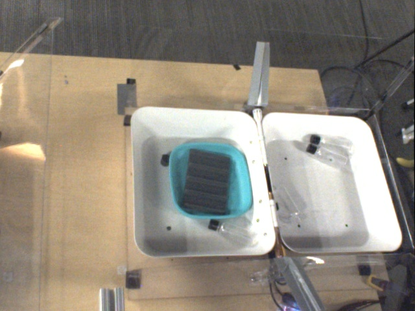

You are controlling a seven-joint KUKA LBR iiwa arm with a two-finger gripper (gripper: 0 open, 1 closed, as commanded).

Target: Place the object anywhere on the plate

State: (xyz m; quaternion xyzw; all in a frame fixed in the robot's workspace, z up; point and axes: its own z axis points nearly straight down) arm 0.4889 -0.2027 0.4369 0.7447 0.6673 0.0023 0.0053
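A grey block (207, 181) is shown lying on the teal plate (176, 184) in the left bin (148, 225); placement is judged complete. The pincer's state cannot be told.

Two shallow white bins stood side by side on one wooden bench (71, 193): the left bin (146, 173) and the right bin (376, 193). One turquoise plate (243, 180) lay in the left bin, and one dark ribbed block (206, 180) rested on it. Clear vials with black caps numbered at least three: one at the plate's left edge (165, 160), one below the plate (224, 228), and one in the right bin (324, 149), which may have been two lying close together, since two dark caps showed there.
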